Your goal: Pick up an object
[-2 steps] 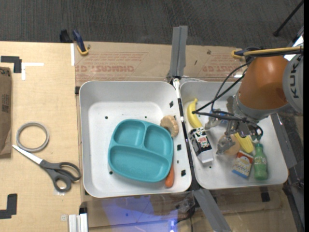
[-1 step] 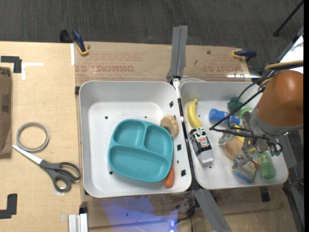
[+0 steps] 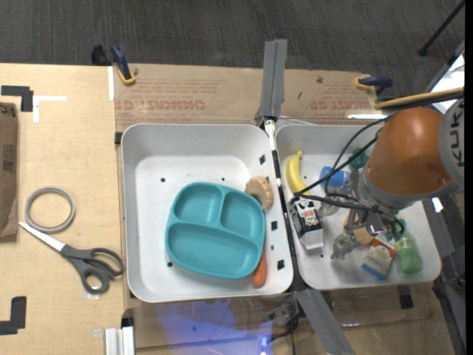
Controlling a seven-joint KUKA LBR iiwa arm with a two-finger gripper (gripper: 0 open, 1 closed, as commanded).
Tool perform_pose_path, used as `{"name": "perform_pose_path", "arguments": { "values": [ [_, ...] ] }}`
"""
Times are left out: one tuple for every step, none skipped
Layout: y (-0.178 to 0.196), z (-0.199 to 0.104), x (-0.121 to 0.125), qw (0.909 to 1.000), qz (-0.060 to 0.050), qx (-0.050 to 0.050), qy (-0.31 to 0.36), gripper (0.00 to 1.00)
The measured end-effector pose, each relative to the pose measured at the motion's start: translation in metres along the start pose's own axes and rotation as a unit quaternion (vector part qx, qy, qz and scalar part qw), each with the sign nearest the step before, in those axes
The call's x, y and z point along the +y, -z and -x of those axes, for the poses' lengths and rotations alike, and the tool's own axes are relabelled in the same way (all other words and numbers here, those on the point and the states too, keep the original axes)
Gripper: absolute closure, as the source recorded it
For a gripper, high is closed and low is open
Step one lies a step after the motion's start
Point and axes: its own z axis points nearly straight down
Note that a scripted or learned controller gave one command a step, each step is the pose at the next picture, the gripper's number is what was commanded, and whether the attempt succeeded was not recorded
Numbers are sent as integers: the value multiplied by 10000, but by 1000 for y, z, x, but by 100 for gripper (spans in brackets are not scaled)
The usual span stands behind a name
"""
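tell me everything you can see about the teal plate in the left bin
The teal plate is a rounded-square divided dish, plastic by the look of it, with three compartments: two smaller ones on its far side and one wide one on its near side. It looks clean, with nothing lying in it. It rests flat on the floor of the left bin, turned at a slight angle. A tan, shell-like object sits at its far right corner, and an orange carrot-like piece lies against its near right edge.
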Motion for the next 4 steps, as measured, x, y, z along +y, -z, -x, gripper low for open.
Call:
{"name": "perform_pose_path", "arguments": {
  "values": [
    [1, 38, -3, 9996, -8, -18, 272, 0],
    [1, -8, -78, 9975, -8, -8, 709, 0],
    [10, -7, -77, 9975, -11, -24, 707, 100],
    [10, -7, -77, 9975, -10, -24, 706, 0]
  ]
}}
